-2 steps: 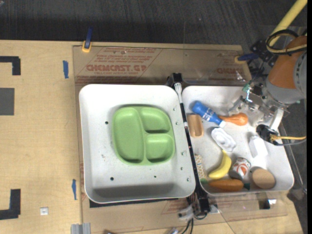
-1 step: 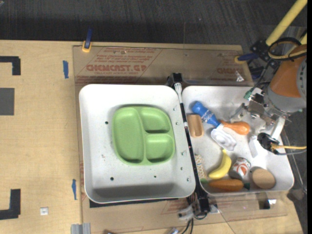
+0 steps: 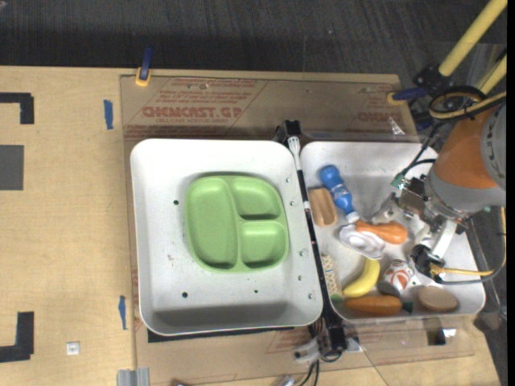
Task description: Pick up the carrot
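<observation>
The carrot [image 3: 386,233] is a short orange piece lying near the middle of the right bin [image 3: 471,280], with a white object [image 3: 356,239] touching its left end. My gripper [image 3: 412,218] hangs just right of and slightly above the carrot, very close to its right end. The wrist's dark hardware and cables cover the space around that end. The arm's orange band [image 3: 471,163] sits above it at the bin's right side.
Around the carrot lie a blue bottle [image 3: 336,188], a tan block [image 3: 323,207], a banana [image 3: 364,278], a red and white can [image 3: 397,278], an orange-brown sausage shape [image 3: 372,305] and a brown disc [image 3: 436,299]. The left bin [image 3: 153,240] holds a green divided plate [image 3: 237,220].
</observation>
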Controlling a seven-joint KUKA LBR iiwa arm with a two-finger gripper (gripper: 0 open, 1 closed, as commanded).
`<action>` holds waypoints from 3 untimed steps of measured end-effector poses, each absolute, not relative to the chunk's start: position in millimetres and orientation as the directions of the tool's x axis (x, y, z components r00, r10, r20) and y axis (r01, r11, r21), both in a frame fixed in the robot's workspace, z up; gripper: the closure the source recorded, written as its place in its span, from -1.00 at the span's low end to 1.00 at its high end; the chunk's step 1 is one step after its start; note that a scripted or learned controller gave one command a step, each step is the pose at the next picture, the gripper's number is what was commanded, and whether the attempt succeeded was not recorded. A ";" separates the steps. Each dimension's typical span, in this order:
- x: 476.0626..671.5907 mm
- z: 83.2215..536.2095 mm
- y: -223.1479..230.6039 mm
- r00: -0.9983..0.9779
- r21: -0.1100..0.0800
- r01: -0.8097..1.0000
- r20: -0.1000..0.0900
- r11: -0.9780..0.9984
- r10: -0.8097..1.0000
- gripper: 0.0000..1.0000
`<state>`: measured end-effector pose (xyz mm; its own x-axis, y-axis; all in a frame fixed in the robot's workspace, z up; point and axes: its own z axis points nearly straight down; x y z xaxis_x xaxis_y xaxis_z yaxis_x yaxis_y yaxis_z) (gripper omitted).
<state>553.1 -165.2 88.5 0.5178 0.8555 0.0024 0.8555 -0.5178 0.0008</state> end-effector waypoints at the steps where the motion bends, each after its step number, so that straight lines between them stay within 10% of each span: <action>1: 509.0 89.0 -119.2 0.588 0.006 0.809 0.003 -0.588 0.809 -1.00; 2: 508.9 99.7 -123.5 0.595 0.012 0.804 -0.003 -0.594 0.804 1.00; 3: 566.4 186.1 -110.7 0.651 0.002 0.759 0.002 -0.651 0.759 1.00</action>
